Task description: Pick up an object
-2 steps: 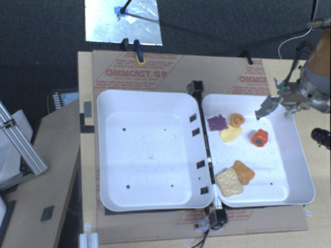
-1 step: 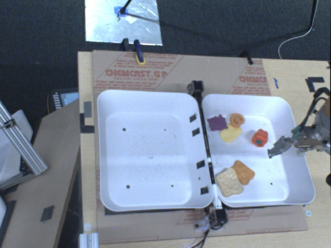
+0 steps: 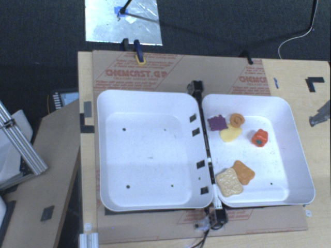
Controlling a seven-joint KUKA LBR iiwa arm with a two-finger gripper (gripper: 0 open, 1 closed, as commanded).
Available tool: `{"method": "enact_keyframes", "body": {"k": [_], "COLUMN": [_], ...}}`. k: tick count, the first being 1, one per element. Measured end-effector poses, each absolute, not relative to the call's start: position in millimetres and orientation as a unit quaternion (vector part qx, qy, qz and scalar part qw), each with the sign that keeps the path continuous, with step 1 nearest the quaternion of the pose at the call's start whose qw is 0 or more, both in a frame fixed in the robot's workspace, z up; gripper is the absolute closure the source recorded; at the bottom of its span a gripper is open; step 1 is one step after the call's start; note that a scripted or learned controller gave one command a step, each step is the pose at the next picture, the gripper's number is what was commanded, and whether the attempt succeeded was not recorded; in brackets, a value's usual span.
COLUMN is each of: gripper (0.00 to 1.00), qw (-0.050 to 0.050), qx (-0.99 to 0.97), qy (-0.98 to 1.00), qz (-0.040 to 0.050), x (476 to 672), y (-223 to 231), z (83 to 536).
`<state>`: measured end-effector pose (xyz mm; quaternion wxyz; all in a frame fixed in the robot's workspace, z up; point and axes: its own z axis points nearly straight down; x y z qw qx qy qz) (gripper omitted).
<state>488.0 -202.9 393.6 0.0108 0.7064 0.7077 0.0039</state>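
The right white bin (image 3: 289, 138) holds several small toy foods. A purple piece (image 3: 217, 122), an orange round piece (image 3: 237, 120) and a yellow piece (image 3: 230, 134) cluster near its back left. A red pepper-like piece (image 3: 259, 137) lies a little to their right. Near the front left, an orange cracker shape (image 3: 244, 172) overlaps a tan cracker shape (image 3: 229, 183). A grey part of my gripper (image 3: 320, 113) pokes in at the right edge, outside the bin's right wall and well off from every object.
The left white bin (image 3: 150, 99) adjoins the right one along a black-clipped seam (image 3: 202, 138). Both sit on a cardboard sheet (image 3: 170, 71) over the wooden bench. A silver sheet (image 3: 123, 14) lies at the back, and an aluminium frame (image 3: 20, 143) stands at far left.
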Motion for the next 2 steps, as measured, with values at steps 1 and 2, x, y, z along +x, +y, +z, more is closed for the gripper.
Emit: {"method": "enact_keyframes", "body": {"k": [1, 2], "gripper": [0.00, 1.00], "qw": [-0.007, 0.002], "qx": [0.706, 0.706], "qy": [0.708, 0.708], "qz": [-0.0027, 0.0009], "x": [484.4, 487.8], "y": [-182, -185], "z": [221, 240]}}
